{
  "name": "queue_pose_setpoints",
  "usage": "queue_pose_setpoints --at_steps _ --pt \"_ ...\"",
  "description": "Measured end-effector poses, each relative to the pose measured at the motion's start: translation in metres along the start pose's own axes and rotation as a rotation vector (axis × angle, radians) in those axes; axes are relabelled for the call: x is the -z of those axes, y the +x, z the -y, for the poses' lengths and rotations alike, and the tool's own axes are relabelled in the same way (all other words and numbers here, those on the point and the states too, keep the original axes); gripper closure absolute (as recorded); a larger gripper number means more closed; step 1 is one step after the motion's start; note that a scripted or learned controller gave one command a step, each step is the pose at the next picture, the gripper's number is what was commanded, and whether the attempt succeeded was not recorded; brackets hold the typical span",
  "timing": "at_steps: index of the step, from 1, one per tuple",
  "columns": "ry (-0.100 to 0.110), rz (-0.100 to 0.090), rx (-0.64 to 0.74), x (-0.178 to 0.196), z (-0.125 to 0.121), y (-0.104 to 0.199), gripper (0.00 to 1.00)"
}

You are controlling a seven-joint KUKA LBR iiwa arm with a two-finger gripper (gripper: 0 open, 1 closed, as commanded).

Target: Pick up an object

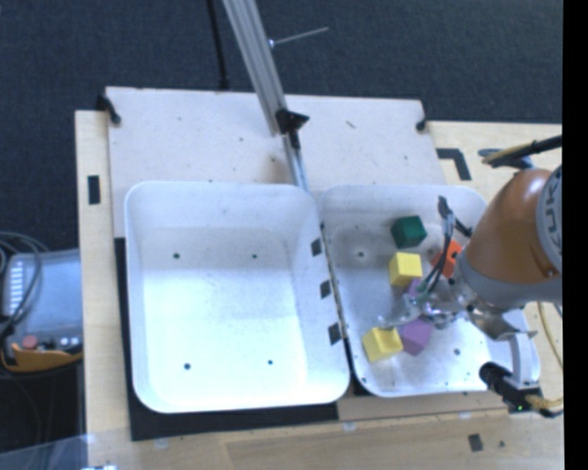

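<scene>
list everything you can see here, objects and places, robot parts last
green block: 1, dark green, right bin, toward its far side
yellow blocks: 2, yellow, right bin, one mid-bin, the other near the front
purple block: 1, purple, right bin, beside the front yellow block
orange object: 1, orange, right bin, partly hidden by the arm, shape unclear
right bin: 1, white, right half of bench
left bin: 1, white, left half of bench
metal pole: 1, silver, slanting up behind the bins
grey box: 1, left of the bench
arm: 1, grey and orange, over right bin
gripper: 1, just above the purple block
</scene>
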State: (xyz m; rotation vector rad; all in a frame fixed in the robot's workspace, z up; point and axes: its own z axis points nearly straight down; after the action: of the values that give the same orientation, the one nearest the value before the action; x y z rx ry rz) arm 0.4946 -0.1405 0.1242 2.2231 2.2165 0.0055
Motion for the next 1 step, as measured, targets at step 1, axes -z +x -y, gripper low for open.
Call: queue_pose_setpoints --at_steps 1 --pt "-0.005 0.006 -0.002 -0.0267 -0.0026 -0.0019 0.00"
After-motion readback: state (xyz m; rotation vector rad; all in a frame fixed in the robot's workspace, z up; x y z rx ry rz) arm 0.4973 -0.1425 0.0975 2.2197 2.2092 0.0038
